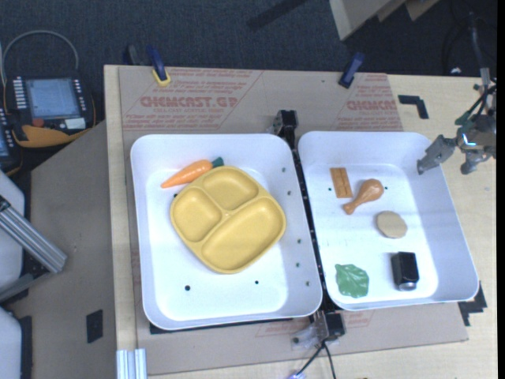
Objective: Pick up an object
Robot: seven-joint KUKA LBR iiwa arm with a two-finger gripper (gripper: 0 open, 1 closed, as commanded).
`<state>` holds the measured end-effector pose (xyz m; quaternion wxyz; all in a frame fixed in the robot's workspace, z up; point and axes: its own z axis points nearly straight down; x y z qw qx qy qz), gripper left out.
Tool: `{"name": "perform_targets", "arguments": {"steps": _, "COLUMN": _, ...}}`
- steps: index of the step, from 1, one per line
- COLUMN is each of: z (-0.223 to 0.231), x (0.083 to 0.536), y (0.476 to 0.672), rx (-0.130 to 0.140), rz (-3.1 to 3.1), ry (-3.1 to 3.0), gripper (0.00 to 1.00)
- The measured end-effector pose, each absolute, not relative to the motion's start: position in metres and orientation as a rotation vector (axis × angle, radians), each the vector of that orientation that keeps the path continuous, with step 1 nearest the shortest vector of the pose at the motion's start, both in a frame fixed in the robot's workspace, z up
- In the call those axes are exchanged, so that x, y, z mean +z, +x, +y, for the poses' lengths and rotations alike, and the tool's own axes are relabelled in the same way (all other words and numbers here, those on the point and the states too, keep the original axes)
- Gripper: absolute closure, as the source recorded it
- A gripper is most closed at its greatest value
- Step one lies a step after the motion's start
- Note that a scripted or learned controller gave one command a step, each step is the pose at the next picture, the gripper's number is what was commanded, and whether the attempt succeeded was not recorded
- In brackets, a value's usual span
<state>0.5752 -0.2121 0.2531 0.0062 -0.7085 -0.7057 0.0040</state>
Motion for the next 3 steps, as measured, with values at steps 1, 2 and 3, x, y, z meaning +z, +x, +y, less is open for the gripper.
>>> {"name": "perform_targets", "arguments": {"steps": 1, "z": -0.211, "x": 0.261, "y": 0.578, "rx": 0.001, "rz": -2.221, "ry": -2.221, "gripper": 0.0}}
{"name": "perform_targets", "arguments": {"steps": 2, "z": -0.214, "x": 0.204, "y": 0.584, "rx": 0.001, "rz": -2.221, "ry": -2.221, "gripper": 0.0}}
{"name": "perform_targets", "arguments": {"steps": 3, "z": -0.216, "x": 0.146, "y": 0.576, "rx": 0.002, "rz": -2.218, "ry": -2.22, "gripper": 0.0}}
